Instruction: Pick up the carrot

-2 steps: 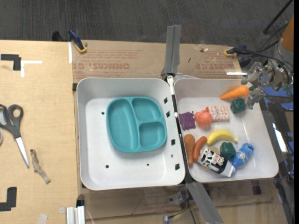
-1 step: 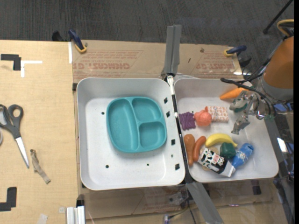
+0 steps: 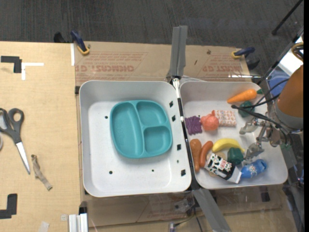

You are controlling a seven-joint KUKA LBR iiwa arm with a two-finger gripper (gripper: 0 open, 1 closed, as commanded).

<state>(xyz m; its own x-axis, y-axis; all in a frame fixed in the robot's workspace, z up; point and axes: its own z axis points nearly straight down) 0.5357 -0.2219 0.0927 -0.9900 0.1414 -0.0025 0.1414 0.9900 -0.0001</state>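
The carrot [image 3: 243, 96] is orange with a green top and lies at the far side of the right bin [image 3: 203, 94], close to its back wall. My gripper [image 3: 254, 143] reaches in from the right and hangs over the right part of this bin, nearer the front than the carrot and apart from it. It is above a green item [image 3: 235, 154] and a blue bottle [image 3: 254, 168]. Nothing shows held in it.
The right bin also holds purple grapes [image 3: 193, 124], a pink fruit [image 3: 210, 122], a wafer block [image 3: 227, 117], two sausages [image 3: 196, 149], a banana [image 3: 226, 144] and a black-and-white carton [image 3: 221, 166]. A teal divided plate [image 3: 141, 128] lies in the left bin [image 3: 91, 144]. Scissors [image 3: 14, 134] lie far left.
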